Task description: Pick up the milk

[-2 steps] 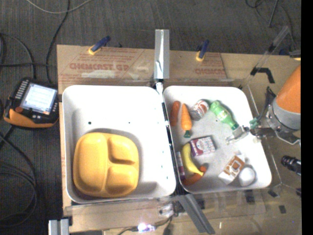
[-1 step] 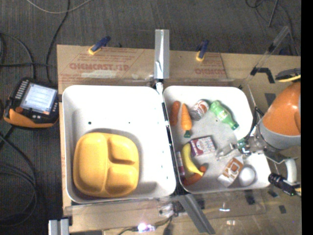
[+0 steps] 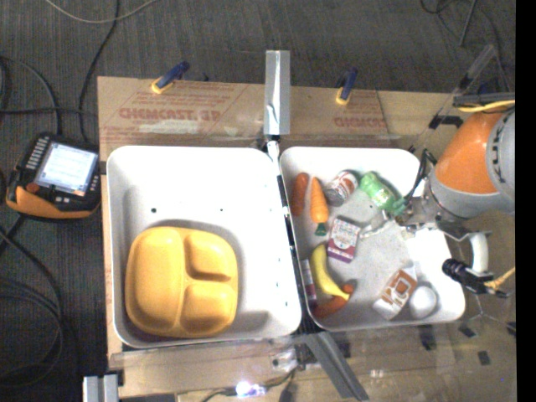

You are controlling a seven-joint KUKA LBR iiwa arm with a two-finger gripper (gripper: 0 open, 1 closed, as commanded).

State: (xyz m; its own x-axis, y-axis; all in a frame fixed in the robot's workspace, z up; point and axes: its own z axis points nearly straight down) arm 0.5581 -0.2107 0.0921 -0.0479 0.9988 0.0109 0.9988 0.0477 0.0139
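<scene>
Beneath both white bins [image 3: 117, 182] lies a brown board [image 3: 201, 111].

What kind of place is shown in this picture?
Probably a robotics lab bench: a robot arm reaches over two white bins clamped on a board, one holding toy groceries, with a teach pendant and cables alongside.

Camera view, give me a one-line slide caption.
Arm reaching over right bin of toy groceries, milk mid-bin; yellow tray in left bin.

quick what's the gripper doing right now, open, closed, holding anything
Gripper: cannot be told. It sits over the right bin, beside the green bottle, apart from the milk carton.
</scene>
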